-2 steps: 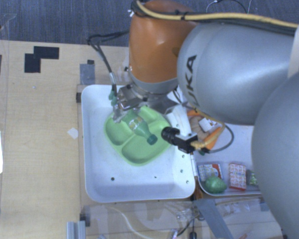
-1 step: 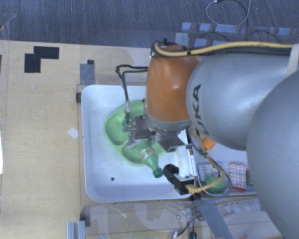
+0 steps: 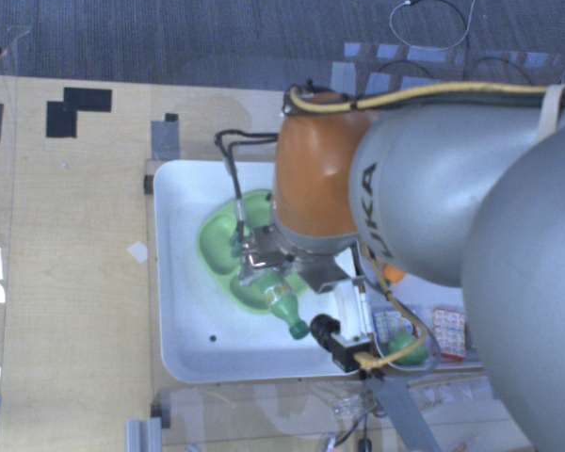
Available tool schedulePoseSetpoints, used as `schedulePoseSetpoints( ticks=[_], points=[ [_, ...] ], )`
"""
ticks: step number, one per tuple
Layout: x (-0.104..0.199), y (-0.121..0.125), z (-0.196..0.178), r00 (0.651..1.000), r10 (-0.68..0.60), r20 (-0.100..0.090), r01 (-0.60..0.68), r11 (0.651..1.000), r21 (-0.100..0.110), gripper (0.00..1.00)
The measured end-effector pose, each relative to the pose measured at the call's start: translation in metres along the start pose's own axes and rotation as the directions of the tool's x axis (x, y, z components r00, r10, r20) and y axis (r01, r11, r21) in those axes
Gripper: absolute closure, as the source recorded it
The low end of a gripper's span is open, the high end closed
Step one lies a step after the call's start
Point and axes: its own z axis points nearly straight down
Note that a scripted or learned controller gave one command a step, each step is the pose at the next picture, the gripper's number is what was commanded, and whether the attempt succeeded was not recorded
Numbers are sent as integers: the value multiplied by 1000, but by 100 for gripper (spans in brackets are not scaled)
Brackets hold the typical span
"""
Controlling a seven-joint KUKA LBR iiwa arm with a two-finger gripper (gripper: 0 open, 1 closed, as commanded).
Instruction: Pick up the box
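We see the grey arm (image 3: 433, 196) low over the left white bin (image 3: 184, 281), gripper (image 3: 264, 264) above a green bottle (image 3: 264, 295), box (image 3: 449, 332) at the right, partly hidden.

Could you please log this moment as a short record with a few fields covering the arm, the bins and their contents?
arm: grey with orange band, reaching in from the right over the left bin
pincer: low over the green items, fingers not discernible
left bin: white, holds a green bottle and green plastic items
right bin: patterned box partly visible beneath the arm
box status: not seen in the pincer
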Motion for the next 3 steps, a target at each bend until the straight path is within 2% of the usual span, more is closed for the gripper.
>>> schedulePoseSetpoints(
  ticks=[1, 2, 3],
  points=[
    [10, 2, -46, 983, -183, 0, 183, 983, -1, 100],
    [25, 5, -62, 991, -134, 0, 134, 991, -1, 100],
    [4, 5, -38, 999, 34, 0, -34, 999, 0, 100]
  ],
)
